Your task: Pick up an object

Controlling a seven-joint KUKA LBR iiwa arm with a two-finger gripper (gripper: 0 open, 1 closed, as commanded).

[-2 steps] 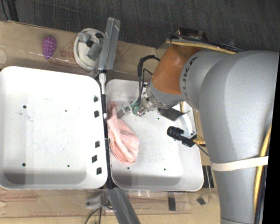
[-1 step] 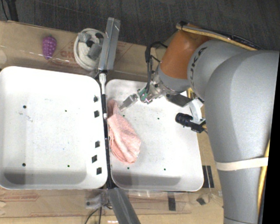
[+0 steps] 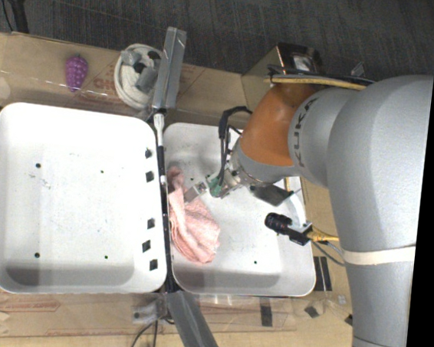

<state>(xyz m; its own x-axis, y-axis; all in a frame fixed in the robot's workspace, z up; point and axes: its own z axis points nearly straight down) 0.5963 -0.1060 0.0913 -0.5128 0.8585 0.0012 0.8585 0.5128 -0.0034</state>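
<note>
A crumpled pink cloth (image 3: 189,221) lies in the right bin (image 3: 268,278), against its left wall. My gripper (image 3: 198,188) reaches down from the arm's orange-banded wrist (image 3: 271,132) and sits just above the cloth's upper end. A small green part shows at the gripper's base. The fingertips are small and partly lost against the white bin floor, so their state is unclear. Nothing is visibly lifted off the bin floor.
The left bin (image 3: 68,199) sits beside the right one, with a grey divider bar (image 3: 157,193) between them. A purple object (image 3: 76,72) and a white roll (image 3: 137,72) rest on the cardboard behind the bins. The arm's large grey body covers the right side.
</note>
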